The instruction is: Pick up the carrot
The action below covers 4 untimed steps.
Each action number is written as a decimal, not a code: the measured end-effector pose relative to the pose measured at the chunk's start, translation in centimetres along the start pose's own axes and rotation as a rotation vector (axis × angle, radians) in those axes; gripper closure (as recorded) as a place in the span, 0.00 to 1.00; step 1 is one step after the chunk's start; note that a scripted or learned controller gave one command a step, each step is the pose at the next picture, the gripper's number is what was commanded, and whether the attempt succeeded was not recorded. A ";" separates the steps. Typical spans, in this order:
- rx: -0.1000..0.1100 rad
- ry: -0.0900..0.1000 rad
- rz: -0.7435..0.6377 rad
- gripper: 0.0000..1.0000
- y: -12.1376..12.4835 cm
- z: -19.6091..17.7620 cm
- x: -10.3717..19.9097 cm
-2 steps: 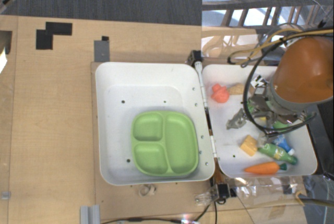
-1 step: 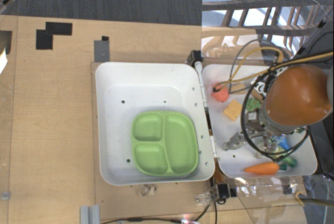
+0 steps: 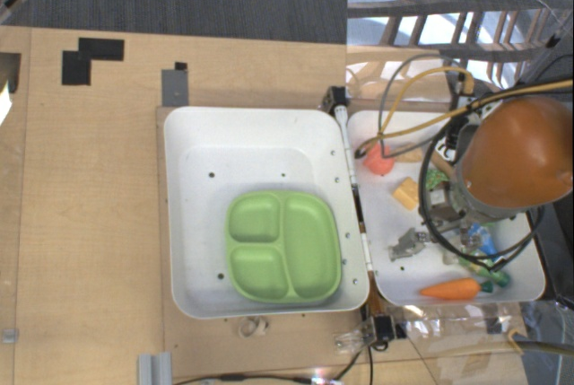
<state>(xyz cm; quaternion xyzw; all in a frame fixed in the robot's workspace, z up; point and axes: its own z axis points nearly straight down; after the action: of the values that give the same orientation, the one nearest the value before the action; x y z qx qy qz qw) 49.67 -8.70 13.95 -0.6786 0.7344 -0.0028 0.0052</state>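
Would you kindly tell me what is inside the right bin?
The right bin holds a carrot near its front edge, a pink piece, a yellow piece and a small grey item. The arm covers much of the bin's right side.

Carrot lying loose in the bin

An orange carrot (image 3: 451, 289) with a green top is seen lying flat, just below the hand (image 3: 429, 235), untouched.

No readable text, label, brand, number or sign stands on anything here; the bench, the bins and the objects in them carry no legible markings.
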 end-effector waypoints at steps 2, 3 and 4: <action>-0.005 -0.004 -0.050 0.00 -11.3 -4.4 -2.4; -0.002 -0.003 -0.075 0.00 -12.5 -4.6 -4.1; -0.006 -0.003 -0.273 0.00 -16.3 3.6 0.0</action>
<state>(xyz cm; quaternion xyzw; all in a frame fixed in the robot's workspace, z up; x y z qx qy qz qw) 65.96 -10.01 10.54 -0.7722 0.6354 -0.0003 0.0039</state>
